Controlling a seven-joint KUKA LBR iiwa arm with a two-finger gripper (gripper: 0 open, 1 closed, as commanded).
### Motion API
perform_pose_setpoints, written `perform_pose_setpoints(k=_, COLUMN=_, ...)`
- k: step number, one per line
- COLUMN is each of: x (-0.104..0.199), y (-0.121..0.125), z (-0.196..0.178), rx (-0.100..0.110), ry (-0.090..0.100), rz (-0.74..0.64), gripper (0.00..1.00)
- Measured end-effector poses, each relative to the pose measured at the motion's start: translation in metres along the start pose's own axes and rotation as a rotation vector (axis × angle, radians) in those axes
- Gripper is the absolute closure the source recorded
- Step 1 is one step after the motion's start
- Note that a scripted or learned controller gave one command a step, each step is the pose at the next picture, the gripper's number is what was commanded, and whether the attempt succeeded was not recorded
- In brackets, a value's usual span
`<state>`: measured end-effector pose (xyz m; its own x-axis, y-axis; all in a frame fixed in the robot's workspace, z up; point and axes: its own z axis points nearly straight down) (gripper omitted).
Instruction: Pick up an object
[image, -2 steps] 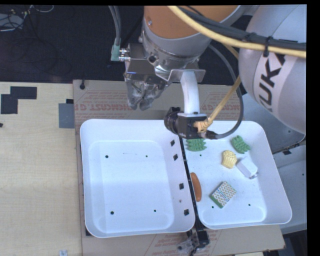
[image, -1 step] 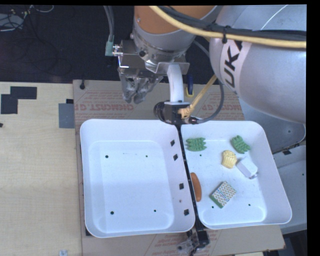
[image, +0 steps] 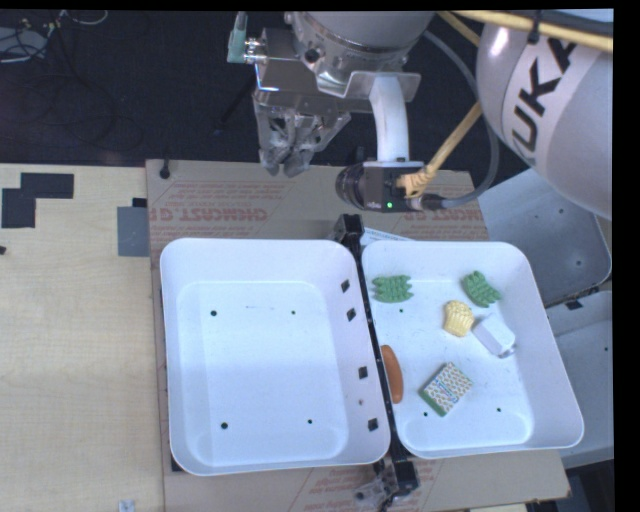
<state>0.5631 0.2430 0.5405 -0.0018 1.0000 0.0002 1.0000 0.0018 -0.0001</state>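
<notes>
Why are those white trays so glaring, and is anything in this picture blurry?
In the camera view, strong overhead light washes out the right bin and left bin, leaving soft shadows along their walls; the small objects stay sharp, while the end effector looks slightly soft and the background behind is dark.

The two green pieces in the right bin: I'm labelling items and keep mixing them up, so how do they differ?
The left green piece lies near the divider between the bins, level across the view; the right green piece lies nearer the far right side, tilted diagonally. The left one is a lighter green and looks longer; the right one is darker and more compact. Both are ridged, lie flat in the right bin toward its far end, and touch nothing else.
</notes>
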Motion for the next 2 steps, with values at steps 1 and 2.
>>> perform_pose_setpoints(k=1, x=0.0014, y=0.0001, z=-0.006, rx=0.008, ry=-0.004, rz=-0.005, gripper=1.0)
perform_pose_setpoints(k=2, x=0.0028, y=-0.0002, z=-0.015, rx=0.013, ry=-0.005, rz=-0.011, gripper=1.0)
